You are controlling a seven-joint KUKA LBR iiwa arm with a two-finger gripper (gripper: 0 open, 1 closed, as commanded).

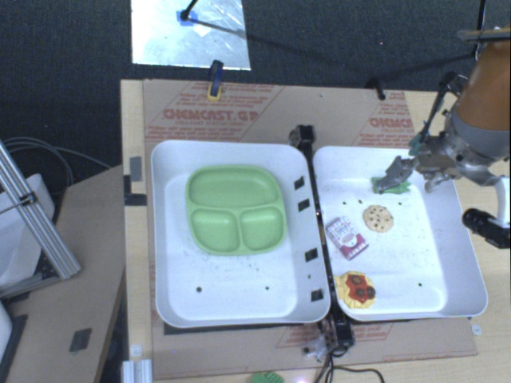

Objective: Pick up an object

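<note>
Fingers [397,171] of the grey gripper [403,174] pinching a green object [391,186] above the right bin [459,238], cookie [378,218] just below them, pink packet [346,237] and pizza toy [357,289] lower, green divided plate [236,208] far left.

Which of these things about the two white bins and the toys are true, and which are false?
1. The green plate lies in the left bin. True.
2. The cookie lies on the green plate. False: it lies in the right bin.
3. The tool is over the right bin, by a green thing. True.
4. The pizza slice sits at the right bin's far edge. False: it lies at the near edge.
5. The red and white packet lies left of the cookie. True.
</note>
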